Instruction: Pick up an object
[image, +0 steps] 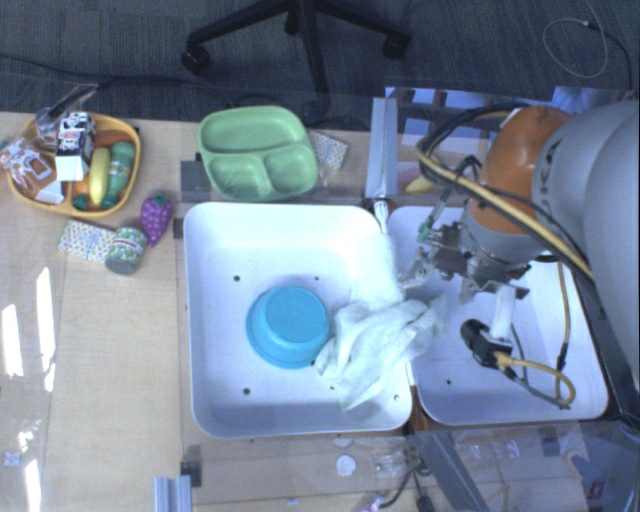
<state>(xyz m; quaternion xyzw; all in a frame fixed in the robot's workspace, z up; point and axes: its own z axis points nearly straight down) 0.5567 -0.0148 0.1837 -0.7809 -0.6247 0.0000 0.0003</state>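
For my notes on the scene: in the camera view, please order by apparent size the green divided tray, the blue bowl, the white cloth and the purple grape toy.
Largest to smallest, as they look:
1. green divided tray
2. white cloth; crumpled, so close to the tray and unsure
3. blue bowl
4. purple grape toy

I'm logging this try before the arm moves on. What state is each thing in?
blue bowl: upright in the left bin, touching the cloth
white cloth: crumpled, draped over the edge between the bins
right bin: the arm is reaching into it
tool: low over the right bin, by the cloth
green tray: upright, behind the bins
yellow bowl: filled with small items
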